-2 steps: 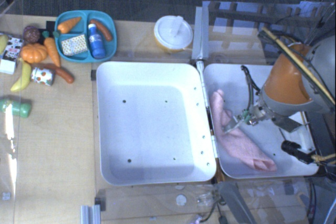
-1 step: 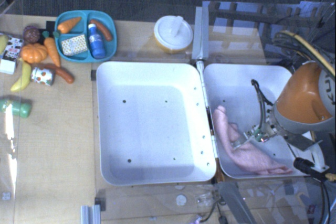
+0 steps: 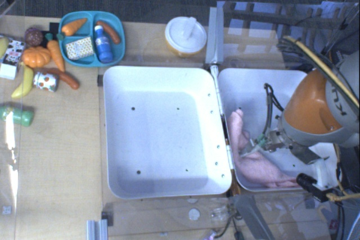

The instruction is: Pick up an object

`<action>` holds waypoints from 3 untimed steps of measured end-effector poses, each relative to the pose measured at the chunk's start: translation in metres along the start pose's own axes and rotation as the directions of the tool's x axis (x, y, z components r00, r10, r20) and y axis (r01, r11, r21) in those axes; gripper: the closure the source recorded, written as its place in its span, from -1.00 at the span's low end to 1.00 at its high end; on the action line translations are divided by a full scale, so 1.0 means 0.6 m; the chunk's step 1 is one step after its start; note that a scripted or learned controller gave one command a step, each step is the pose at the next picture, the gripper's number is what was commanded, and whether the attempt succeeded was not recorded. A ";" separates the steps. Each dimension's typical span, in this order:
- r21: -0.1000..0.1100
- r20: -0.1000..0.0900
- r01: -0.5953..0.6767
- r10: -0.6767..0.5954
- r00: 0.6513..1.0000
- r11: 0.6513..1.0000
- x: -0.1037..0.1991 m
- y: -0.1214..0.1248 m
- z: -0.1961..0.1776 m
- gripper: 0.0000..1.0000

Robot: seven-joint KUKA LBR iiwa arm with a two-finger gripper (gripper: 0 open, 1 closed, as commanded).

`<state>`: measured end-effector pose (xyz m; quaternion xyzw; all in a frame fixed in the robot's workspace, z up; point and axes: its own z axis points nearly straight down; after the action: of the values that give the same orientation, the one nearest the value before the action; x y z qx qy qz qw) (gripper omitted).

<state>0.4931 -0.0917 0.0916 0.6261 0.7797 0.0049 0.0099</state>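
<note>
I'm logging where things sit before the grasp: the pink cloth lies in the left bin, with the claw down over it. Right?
Not quite: the camera view shows the pink cloth in the right bin, not the left one. The claw is down over it there.
</note>
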 end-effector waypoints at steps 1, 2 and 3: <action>0.018 -0.003 -0.313 0.313 0.950 0.950 -0.030 -0.012 -0.047 -1.00; 0.007 -0.002 -0.191 0.191 0.982 0.982 -0.048 0.116 0.005 -1.00; 0.010 -0.004 -0.086 0.086 0.996 0.996 -0.058 0.249 0.011 -1.00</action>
<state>0.6466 -0.0934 0.0884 0.6590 0.7521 0.0028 0.0047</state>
